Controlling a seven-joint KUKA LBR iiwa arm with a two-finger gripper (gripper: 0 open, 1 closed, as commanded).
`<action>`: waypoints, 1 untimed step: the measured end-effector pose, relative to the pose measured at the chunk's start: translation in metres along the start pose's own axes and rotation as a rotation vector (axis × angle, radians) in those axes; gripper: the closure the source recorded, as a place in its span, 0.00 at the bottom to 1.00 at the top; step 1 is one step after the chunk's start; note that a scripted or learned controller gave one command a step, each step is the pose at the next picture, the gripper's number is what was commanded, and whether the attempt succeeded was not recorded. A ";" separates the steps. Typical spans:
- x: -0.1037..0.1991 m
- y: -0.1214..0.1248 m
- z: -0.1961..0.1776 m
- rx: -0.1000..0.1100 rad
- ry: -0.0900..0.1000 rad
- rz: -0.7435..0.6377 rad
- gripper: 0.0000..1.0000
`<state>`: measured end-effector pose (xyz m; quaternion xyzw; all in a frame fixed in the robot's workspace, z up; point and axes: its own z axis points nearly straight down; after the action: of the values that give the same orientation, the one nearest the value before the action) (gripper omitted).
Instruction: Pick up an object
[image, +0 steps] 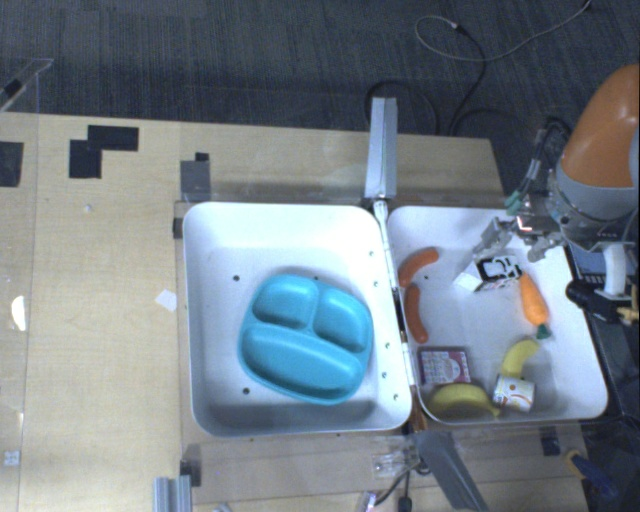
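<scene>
Down at the near edge of the right bin you could see a yellow banana beside a small white carton, with a little square card just behind it. Two sausages lay by the wall between the bins, and a carrot lay near the right side. Your gripper hung over the far part of that bin, above a small black and white thing; you could not tell if it was open or closed. A blue tray sat in the left bin.
</scene>
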<state>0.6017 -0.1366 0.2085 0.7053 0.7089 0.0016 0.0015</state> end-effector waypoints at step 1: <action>0.018 -0.031 0.033 -0.001 0.000 -0.126 0.00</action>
<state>0.5709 -0.1189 0.1751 0.6593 0.7518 0.0017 0.0021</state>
